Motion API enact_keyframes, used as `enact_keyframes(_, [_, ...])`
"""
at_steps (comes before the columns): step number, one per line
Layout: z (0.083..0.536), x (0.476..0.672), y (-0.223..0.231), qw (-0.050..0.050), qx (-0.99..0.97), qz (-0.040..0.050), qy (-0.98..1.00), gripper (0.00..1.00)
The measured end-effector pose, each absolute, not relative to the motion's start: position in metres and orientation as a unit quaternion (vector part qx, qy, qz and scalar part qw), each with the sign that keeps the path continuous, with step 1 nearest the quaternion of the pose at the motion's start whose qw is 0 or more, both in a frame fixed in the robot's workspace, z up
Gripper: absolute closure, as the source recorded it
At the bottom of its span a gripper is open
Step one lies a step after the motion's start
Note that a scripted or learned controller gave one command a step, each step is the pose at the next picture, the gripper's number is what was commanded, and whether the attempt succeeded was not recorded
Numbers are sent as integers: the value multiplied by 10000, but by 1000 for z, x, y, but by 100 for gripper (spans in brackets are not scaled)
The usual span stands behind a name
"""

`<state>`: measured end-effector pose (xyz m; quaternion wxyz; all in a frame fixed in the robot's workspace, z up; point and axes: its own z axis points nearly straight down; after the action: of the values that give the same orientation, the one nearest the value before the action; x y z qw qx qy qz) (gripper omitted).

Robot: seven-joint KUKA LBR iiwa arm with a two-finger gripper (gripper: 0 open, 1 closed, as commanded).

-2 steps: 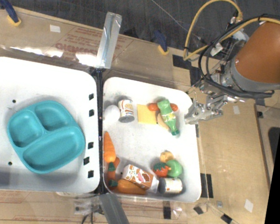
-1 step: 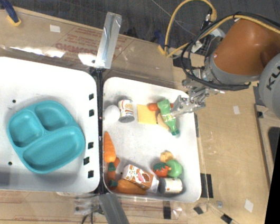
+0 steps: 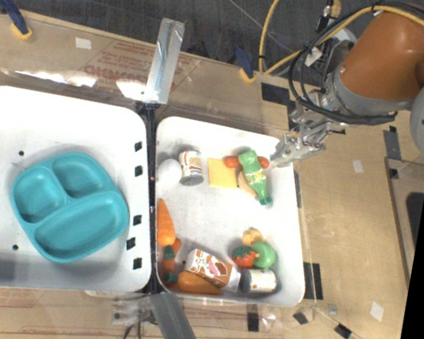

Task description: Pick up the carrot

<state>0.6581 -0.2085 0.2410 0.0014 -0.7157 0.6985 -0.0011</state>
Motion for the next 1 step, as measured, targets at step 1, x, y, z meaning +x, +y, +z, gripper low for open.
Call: enact_keyframes(1, [210, 657, -170, 4, -7227, 22, 6911, 100])
